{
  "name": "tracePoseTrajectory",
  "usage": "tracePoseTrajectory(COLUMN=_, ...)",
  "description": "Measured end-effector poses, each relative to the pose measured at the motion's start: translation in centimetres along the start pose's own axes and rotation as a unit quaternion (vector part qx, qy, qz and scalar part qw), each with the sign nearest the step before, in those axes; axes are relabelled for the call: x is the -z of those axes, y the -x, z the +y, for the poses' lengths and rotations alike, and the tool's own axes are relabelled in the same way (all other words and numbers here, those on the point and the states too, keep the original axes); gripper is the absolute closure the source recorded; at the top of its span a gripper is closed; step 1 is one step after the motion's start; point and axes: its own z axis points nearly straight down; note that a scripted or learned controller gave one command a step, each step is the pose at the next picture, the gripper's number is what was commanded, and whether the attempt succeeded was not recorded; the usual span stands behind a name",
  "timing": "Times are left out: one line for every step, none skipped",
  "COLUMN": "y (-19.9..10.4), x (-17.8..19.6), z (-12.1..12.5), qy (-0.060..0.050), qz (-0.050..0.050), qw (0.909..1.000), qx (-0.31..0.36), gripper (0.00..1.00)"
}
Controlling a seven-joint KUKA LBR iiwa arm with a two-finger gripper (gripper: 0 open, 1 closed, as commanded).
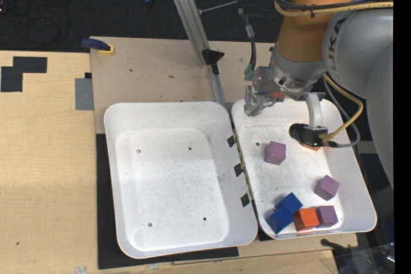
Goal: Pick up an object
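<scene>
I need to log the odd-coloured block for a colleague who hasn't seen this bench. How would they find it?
Look in the right bin, at its near edge. The orange block sits there between a blue block and a purple block, the lone orange one.

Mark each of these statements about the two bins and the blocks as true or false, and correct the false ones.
1. The blocks all lie in the right bin. True.
2. The orange block sits alone at the far end of its bin. False: it lies at the near end, touching a purple block and beside the blue blocks.
3. The gripper is over the far left corner of the right bin. True.
4. A purple block is held between the fingers. False: nothing shows there; the nearest purple block lies on the bin floor, apart from the gripper.
5. The left bin holds a blue block. False: the blue ones are in the right bin.
</scene>
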Motion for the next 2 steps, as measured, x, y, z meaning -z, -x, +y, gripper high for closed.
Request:
tracePoseTrajectory(y=-5.0, x=-1.0, z=-1.7, qy=-0.001, qz=0.0, qw=1.0, qx=0.0, gripper=1.0)
tracePoseTrajectory(y=-10.8, x=-0.2, z=-2.0, qy=0.001, qz=0.0, qw=1.0, qx=0.001, gripper=1.0)
